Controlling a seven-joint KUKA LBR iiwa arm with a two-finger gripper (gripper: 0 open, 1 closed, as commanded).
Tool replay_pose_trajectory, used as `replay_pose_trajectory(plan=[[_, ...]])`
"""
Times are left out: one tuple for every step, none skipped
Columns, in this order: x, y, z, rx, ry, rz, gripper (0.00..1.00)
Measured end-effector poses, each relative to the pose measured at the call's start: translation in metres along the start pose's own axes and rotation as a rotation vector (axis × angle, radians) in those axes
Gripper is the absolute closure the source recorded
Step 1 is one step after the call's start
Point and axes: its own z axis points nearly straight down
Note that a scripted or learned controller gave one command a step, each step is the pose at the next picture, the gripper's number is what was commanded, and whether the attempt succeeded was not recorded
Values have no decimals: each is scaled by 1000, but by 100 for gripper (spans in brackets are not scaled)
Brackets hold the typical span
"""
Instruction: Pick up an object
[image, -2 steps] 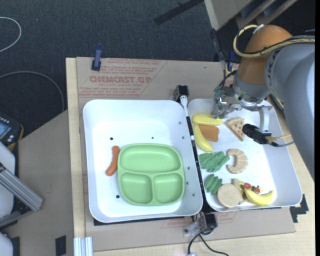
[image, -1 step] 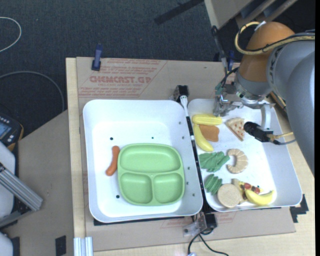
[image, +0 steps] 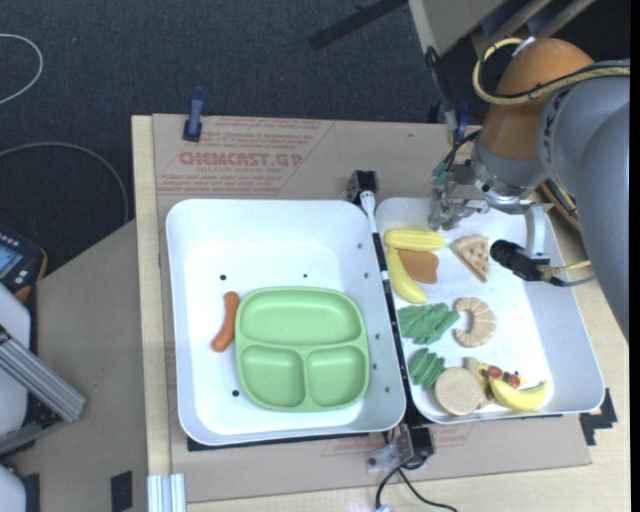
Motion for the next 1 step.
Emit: replay_pose_trajectory(plan=[[4, -81, 44, 38, 12, 4, 100]])
